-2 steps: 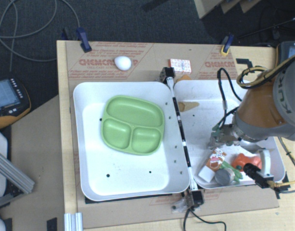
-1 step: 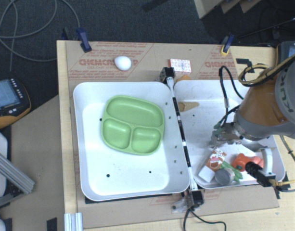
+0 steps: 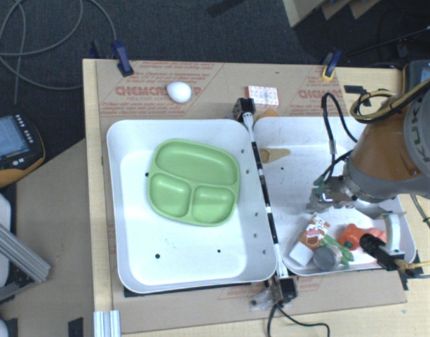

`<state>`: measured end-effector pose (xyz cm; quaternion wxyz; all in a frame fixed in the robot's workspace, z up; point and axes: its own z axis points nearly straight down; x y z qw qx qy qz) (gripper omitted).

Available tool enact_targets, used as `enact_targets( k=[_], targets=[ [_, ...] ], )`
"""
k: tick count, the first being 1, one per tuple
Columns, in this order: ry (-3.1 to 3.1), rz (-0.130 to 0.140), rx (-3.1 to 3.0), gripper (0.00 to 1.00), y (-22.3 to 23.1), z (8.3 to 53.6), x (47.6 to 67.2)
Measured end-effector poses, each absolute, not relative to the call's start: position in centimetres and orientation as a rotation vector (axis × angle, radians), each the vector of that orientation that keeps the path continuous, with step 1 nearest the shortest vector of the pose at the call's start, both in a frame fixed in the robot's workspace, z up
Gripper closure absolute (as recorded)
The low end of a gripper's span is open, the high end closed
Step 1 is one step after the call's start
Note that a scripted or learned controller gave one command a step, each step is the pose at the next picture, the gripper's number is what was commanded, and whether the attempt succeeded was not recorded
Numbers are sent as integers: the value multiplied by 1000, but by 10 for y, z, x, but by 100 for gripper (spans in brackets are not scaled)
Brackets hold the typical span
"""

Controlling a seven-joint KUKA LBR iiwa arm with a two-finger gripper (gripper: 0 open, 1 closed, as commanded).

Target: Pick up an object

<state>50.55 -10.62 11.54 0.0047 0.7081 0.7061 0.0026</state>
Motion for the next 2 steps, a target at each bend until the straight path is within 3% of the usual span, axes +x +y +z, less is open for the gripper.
enact_targets(
  k=[2],
  targets=[
    [2209,11,2216,100,-106,135,506]
  ],
)
